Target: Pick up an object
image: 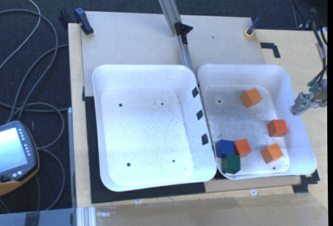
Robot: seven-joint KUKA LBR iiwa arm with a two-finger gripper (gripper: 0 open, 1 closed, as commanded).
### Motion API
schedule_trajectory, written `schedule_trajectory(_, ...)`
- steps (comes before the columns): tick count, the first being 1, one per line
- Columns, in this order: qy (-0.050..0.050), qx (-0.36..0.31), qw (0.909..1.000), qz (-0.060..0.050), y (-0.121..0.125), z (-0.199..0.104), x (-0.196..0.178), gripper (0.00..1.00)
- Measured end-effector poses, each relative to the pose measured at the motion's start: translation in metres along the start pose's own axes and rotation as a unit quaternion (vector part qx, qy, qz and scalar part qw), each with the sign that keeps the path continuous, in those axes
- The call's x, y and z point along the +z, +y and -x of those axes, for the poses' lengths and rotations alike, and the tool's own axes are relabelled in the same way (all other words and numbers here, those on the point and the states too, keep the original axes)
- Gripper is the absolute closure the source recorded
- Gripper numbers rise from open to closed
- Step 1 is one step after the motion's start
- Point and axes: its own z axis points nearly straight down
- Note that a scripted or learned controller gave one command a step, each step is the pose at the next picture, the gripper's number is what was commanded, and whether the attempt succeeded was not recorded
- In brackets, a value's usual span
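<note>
Gripper (304, 102) is hanging at the right bin's (291, 82) outer rim, off to the side, and whether it's wide or narrow I can't tell from here. Nearest us, a green block (231, 164) is sitting against a blue block (225, 147), with an orange block (242, 147) touching it. Further back, three more orange blocks are lying apart. The left bin (104, 79) is sitting alongside.
</note>
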Motion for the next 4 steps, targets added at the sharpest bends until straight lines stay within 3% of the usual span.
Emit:
schedule_trajectory(1,0.002,0.001,1.0,-0.006,-0.025,-0.016,0.079,1.0)
schedule_trajectory(2,0.0,0.001,1.0,-0.001,-0.022,-0.014,0.075,0.0)
schedule_trajectory(3,0.0,0.0,1.0,-0.001,0.07,0.002,0.161,0.0)
schedule_trajectory(4,-0.001,-0.002,1.0,0.001,0.14,-0.022,0.156,0.0)
